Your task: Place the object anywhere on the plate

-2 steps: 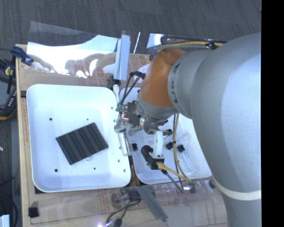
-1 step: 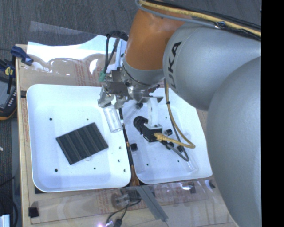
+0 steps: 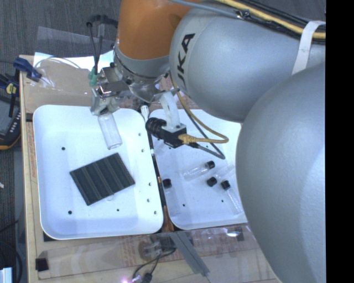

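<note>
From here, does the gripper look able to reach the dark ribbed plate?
Probably yes: the gripper holds a clear vial over the left bin, and nothing lies between it and the plate.

bulky grey arm [image 3: 265,83] with orange band [image 3: 145,27], black "ku" lettering, perhaps a yellow cable [image 3: 260,14].

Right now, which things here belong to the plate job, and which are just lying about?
Part of the job:
- hand, at the left bin's top edge
- clear vial, hanging below the hand
- dark ribbed plate in the left bin

Lying about:
- another clear vial and small black caps in the right bin
</note>
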Available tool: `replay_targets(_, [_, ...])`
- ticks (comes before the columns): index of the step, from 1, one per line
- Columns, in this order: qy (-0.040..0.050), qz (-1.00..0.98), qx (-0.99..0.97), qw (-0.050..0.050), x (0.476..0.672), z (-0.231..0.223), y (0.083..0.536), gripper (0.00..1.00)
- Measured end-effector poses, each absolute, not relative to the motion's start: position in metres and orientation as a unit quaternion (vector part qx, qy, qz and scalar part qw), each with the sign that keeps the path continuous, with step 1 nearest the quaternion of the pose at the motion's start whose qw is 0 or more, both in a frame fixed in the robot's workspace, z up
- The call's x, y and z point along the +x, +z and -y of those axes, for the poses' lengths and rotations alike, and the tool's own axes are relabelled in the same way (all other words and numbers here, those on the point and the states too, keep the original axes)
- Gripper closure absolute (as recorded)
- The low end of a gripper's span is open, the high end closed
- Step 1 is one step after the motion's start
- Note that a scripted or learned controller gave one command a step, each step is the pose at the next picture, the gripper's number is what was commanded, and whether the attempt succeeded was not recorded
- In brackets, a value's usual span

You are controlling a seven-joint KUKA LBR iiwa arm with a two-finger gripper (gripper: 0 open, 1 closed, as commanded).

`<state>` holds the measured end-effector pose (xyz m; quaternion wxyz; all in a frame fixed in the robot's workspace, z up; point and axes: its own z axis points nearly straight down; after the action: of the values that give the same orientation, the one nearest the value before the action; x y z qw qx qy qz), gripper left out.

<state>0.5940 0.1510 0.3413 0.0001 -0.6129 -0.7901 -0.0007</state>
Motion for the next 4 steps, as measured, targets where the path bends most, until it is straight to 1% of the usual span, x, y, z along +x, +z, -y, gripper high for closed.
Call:
replay_targets(1, [-0.001,0.835,-0.55,0.0,0.617,-0.184,0.312,1.0])
replay_targets(2, [0.0027,0.835,-0.55,0.002,0.52,-0.176,0.231,1.0])
replay_targets(3, [0.0014,0.874,-0.486,0.001,0.596,-0.2,0.209,1.0])
replay_targets(4, [-0.0006,0.892,-0.452,0.0,0.572,-0.192,0.328,1.0])
